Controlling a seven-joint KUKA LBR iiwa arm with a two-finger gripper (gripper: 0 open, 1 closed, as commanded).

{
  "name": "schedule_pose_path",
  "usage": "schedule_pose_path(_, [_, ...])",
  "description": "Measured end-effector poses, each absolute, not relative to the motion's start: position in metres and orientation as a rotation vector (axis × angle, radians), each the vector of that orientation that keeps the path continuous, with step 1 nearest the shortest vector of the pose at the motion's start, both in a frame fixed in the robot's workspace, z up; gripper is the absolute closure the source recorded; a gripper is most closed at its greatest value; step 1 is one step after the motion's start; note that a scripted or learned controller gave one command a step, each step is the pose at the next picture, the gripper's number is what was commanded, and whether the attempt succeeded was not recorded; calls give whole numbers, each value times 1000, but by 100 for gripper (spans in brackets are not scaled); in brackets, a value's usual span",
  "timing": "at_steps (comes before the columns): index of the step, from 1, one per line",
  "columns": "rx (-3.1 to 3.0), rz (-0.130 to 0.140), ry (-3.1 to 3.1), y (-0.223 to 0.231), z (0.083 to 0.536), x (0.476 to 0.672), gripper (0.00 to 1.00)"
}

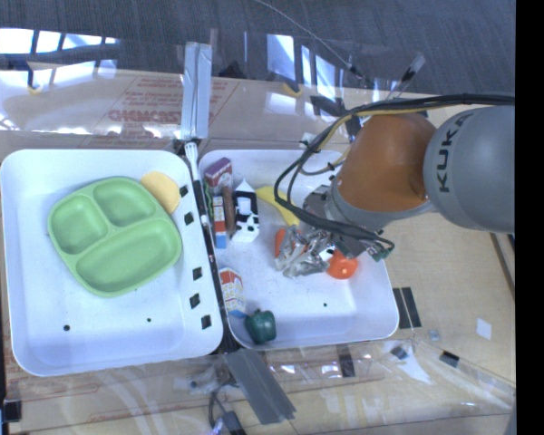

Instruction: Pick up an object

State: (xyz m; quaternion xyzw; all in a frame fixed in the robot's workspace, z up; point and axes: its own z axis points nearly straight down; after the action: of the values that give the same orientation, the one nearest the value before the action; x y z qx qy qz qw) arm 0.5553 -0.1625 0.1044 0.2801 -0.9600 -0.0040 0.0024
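My gripper [299, 254] is down low in the right bin [363, 311], under the orange wrist band. A small orange piece [280, 240] lies right against its left side. An orange-red round object [343, 267] touches its right side. A yellow item [274, 198] pokes out from behind the arm, just above the gripper. A black-and-white cow-patterned carton [245, 217] stands a little to the left. Whether anything sits inside the gripper is hidden by its own metal parts.
Along the right bin's left wall stand a brown-and-white box [218, 172], a thin upright packet [219, 216], a small can [229, 288] and a dark green cup [261, 326]. The left bin [36, 333] holds a green divided plate [115, 234] and a yellow lump [162, 188].
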Motion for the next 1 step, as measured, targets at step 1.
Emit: schedule_pose_path(1, [880, -13, -3011, -162, 104, 555, 0])
